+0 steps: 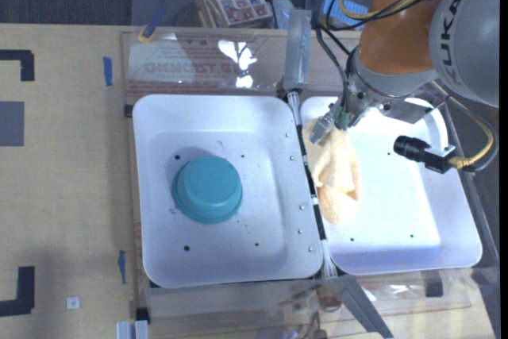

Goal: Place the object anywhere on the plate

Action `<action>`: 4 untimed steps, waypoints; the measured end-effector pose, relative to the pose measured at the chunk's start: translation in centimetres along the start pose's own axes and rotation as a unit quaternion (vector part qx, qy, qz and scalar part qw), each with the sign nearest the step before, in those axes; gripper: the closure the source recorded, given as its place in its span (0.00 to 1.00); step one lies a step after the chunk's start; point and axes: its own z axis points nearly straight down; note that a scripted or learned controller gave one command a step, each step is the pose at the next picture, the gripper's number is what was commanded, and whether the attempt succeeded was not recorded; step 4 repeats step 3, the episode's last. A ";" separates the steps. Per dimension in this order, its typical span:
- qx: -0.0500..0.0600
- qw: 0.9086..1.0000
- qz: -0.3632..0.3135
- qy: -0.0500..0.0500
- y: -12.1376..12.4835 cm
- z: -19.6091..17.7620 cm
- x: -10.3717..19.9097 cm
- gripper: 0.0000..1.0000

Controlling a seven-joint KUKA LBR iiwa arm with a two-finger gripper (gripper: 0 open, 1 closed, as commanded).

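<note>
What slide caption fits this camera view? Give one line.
Gripper holds a yellow cloth over the right bin's left edge; the teal plate waits in the left bin.

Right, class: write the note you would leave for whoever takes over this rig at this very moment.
Gripper: above the left edge of the right bin, at the top of the yellow cloth. The cloth hangs from the gripper's tip, so it looks gripped, but the fingers themselves are too small to make out.
Yellow cloth: draped along the right bin's left wall, by the divider between the bins.
Teal plate: upside-down-bowl shape in the middle of the left bin, nothing on it.
Done: cloth apparently picked up at one end.
Left: carry it over the divider and set it on the teal plate.
</note>
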 end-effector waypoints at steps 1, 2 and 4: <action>-0.001 0.980 -0.198 0.000 -0.6 -0.7 4.7 1.00; -0.001 0.922 -0.387 -0.001 0.4 -0.8 9.5 1.00; -0.001 0.922 -0.387 -0.001 0.4 -0.9 9.5 0.00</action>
